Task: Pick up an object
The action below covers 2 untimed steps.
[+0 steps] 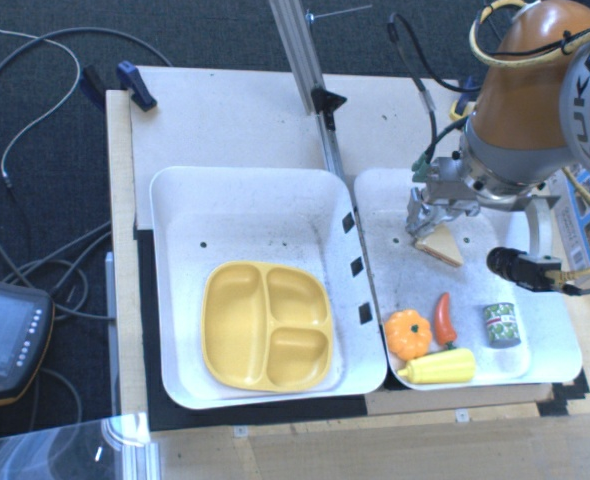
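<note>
- The grey arm with its orange band (535,63) reaches in from the right over the right-hand shallow white bin (550,353), one of two set side by side on the pale desk (225,118).
- The metal two-finger gripper (427,220) hangs over the upper left part of that bin, just beside the bin's left wall.
- How far apart its fingers stand I cannot tell; they point down and blur together from this slant.
- A tan wedge-shaped piece like a sandwich slice (441,244) lies on the bin floor, right under and just to the right of the gripper. Whether the fingers touch it or have hold of it cannot be made out.
- Along the bin's near edge lie four more things close together: a small orange pumpkin-shaped toy (408,333), a slim red chili pepper toy (444,317) just beside it, a yellow corn cob toy (440,367) lying lengthwise at the very edge and a small green-labelled can (501,325) farther right.
- A black cylindrical part (520,267) juts in at the bin's right side, above the can.
- The left-hand white bin (245,203) holds a yellow plastic tray with three compartments (268,325), resting toward the bin's near edge.
- A slanted metal bar (300,43) crosses the desk's far edge and runs down to the gap between the bins.
</note>
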Tool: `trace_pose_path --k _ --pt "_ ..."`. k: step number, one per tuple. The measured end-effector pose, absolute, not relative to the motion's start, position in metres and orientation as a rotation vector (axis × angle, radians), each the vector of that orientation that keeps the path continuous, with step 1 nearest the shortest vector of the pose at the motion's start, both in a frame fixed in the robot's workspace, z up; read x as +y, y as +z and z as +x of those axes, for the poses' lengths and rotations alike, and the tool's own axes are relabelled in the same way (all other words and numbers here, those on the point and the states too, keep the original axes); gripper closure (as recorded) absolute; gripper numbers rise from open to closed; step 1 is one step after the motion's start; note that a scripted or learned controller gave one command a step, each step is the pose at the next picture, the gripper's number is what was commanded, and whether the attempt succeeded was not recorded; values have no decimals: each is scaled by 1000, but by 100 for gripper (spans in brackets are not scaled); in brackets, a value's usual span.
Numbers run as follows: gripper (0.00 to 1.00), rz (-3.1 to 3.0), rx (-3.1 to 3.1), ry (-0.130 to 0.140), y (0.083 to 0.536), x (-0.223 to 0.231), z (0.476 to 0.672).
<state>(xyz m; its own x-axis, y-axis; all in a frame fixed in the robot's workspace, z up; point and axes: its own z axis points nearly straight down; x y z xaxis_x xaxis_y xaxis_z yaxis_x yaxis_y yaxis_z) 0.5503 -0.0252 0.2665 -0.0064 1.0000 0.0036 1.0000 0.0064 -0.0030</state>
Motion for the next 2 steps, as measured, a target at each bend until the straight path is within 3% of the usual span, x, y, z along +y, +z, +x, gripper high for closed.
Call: trace_pose_path --k 2 --pt "100 -2210 -2225 2 249 79 509"
